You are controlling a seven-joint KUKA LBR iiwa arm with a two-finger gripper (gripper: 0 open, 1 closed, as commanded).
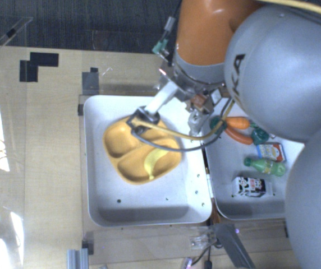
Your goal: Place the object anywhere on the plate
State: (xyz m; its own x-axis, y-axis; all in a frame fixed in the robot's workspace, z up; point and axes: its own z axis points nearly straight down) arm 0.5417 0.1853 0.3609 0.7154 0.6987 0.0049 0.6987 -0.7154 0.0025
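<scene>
- The grey arm [284, 66] with its orange band reaches in from the right, above both bins.
- The wooden counter [37, 167] bears two white bins side by side.
- The left bin [96, 167] holds a yellow plate [128, 150] split into compartments.
- The right bin [228, 203] holds the smaller things.
- The pincer [143, 119] hangs over the plate's upper edge; whether it is spread or pressed together I cannot tell.
- A yellow object, perhaps a banana [155, 160], lies in the plate's lower right compartment.
- A carrot [239, 129], a green bottle [264, 166], a small carton [270, 150] and a black-and-white carton [249, 186] lie in the right bin.
</scene>
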